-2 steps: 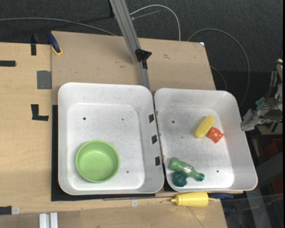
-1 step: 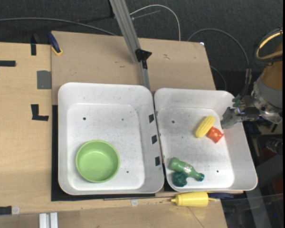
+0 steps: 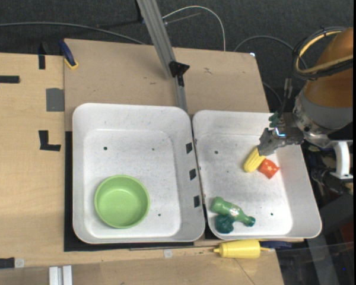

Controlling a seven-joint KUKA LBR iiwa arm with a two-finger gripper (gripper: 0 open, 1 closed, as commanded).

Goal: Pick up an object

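Note:
In the right bin [image 3: 285, 218] lie a yellow corn cob [image 3: 253, 160] and a small red-orange block [image 3: 269, 168], touching each other near the bin's upper right. A green toy bottle [image 3: 231, 212] rests near the bin's front edge. My gripper [image 3: 271, 140] hangs just above and to the right of the corn cob, at the end of the grey arm with the orange band [image 3: 335, 52]. Nothing shows between its fingers. A green bowl [image 3: 121, 201] sits in the left bin [image 3: 130, 123] at its front left.
A yellow bottle-shaped object [image 3: 240, 250] lies on the bench just outside the right bin's front edge. A grey pole [image 3: 157, 28] slants in from the top to the divide between the bins. Cables run across the back.

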